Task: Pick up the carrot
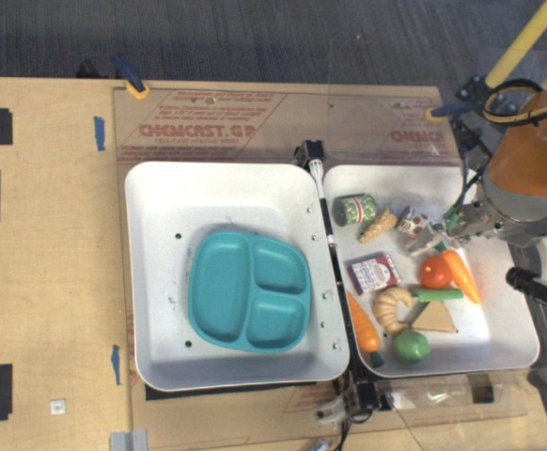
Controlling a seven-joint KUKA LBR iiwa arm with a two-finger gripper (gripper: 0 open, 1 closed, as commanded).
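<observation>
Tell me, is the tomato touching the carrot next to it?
Touching. The camera view shows the tomato pressed against the carrot on its right, no gap between them.

A robotics lab: taped cardboard bench (48,252), two white bins (151,346).

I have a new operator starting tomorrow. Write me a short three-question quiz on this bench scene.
1. True or false: the teal tray lies in the left bin.
2. Which bin holds the carrots? A) left B) right
3. Fill in: the green ball lies nearest the right bin's ____ edge (near or far, from the camera).

Key: 1 true; 2 B, one carrot lies along the left wall, another beside the tomato; 3 near.
</observation>
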